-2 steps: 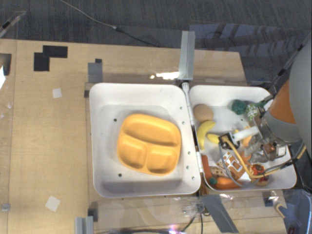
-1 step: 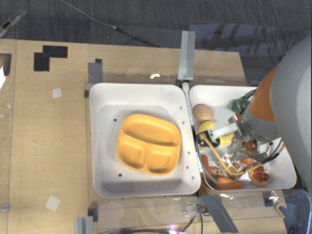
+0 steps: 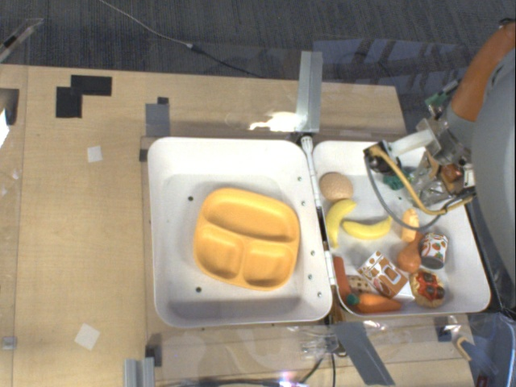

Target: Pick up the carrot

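Approach is the step in hand, I judge: the two-finger gripper [image 3: 426, 185] hangs over the right white bin's [image 3: 482, 285] far side, its finger state impossible to tell. The small orange carrot [image 3: 377, 302] lies at the near edge, beside a red sausage-like piece [image 3: 340, 274]. Next move calls for travelling nearer and descending

Looks like a robotics lab/test cell, not a home or kitchen: a plywood bench [image 3: 81, 240] w/ black marker patches [image 3: 79, 93] and metal brackets [image 3: 310, 87] clamping two shallow white bins [image 3: 161, 232] in place. A grey KUKA arm [image 3: 484, 79] w/ orange band and exposed wiring [image 3: 403, 188] reaches in from the right, a loose cable [image 3: 129, 18] trails over dark carpet [image 3: 242, 10], and the bins hold toy food [image 3: 367, 228] plus a yellow compartment tray [image 3: 244, 238], i.e. test props.
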Motion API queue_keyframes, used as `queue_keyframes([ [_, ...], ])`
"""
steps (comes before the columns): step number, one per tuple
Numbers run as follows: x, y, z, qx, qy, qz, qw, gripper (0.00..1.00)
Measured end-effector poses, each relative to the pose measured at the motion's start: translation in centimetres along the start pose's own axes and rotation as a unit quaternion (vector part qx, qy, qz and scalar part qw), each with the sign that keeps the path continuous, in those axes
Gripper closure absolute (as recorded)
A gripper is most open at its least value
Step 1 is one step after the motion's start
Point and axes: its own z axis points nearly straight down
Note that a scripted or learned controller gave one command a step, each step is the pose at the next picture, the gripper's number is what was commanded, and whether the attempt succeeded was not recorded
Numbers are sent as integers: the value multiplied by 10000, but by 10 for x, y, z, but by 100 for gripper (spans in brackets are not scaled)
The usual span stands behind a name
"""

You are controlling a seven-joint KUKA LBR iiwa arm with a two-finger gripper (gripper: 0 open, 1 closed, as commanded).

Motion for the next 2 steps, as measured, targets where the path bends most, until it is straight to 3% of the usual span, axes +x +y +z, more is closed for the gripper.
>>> queue_keyframes([
  [1, 28, 66, 59, 15, -67, -41, 10000, 100],
  [2, -54, 65, 112, 24, -56, -414, 9991, 100],
])
